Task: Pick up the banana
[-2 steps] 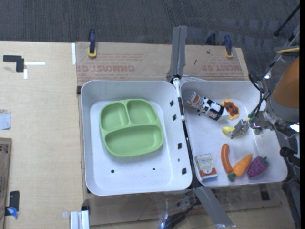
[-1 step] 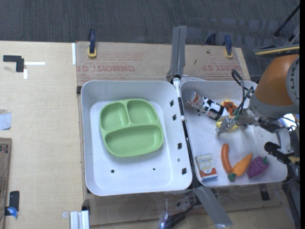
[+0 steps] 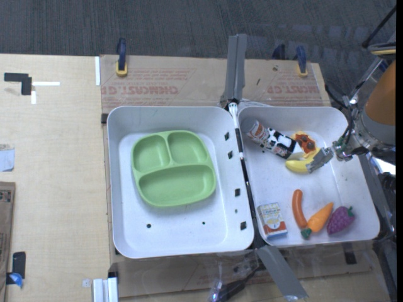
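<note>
1. The banana (image 3: 298,165) lies in the right bin (image 3: 365,194), just right of the cow toy (image 3: 279,143).
2. The gripper (image 3: 320,158) sits at the banana's right end; I cannot tell its opening or any hold.
3. Judged step: grasping; next, a secure pinch, then lifting.

A light green divided plastic plate (image 3: 174,168) lies in the left white bin (image 3: 119,187). The right white bin (image 3: 267,181) holds an orange toy carrot (image 3: 318,218), purple grape cluster (image 3: 340,219), and small carton (image 3: 272,219).
</note>
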Tool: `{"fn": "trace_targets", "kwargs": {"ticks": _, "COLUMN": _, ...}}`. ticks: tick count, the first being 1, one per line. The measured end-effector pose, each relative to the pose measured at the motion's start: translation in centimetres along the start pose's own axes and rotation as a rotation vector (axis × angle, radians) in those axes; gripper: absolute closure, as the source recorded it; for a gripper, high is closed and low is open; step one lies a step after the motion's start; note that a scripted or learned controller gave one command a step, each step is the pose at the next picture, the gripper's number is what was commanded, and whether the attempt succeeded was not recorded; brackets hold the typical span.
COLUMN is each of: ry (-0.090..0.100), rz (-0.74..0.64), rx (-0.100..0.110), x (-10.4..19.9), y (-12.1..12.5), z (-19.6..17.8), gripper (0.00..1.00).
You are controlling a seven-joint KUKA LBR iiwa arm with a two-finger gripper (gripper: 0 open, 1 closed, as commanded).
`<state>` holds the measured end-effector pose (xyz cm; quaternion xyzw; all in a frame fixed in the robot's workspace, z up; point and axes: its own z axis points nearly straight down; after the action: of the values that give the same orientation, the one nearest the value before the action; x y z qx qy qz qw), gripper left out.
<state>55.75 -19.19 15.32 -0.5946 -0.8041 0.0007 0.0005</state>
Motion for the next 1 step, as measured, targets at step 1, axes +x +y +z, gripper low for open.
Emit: {"fn": "trace_targets", "kwargs": {"ticks": 1, "ry": -0.001, "rz": 0.228, "rx": 0.000, "x": -3.85, "y": 2.20, "z": -3.91, "gripper": 0.00}}
